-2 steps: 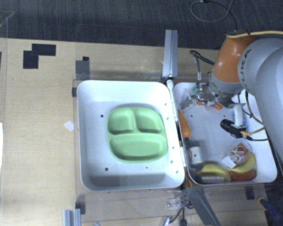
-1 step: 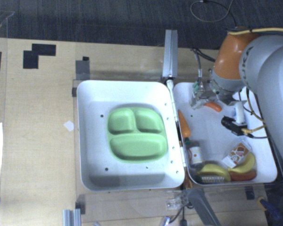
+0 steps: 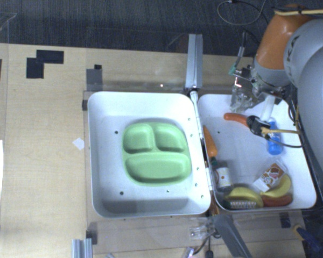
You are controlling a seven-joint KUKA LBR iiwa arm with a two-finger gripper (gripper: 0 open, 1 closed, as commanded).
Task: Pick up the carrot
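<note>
An orange carrot with a green end lies along the left wall of the right bin, pointing toward the back. A second orange-red, carrot-like piece lies across the back of that bin. My gripper hangs at the bin's back edge, just above and behind this second piece and apart from the carrot by the wall. Nothing shows as held.
The left bin holds a green divided plate. At the front of the right bin lie a small jar, a banana, a packet and another yellow fruit. A blue object lies near the arm.
</note>
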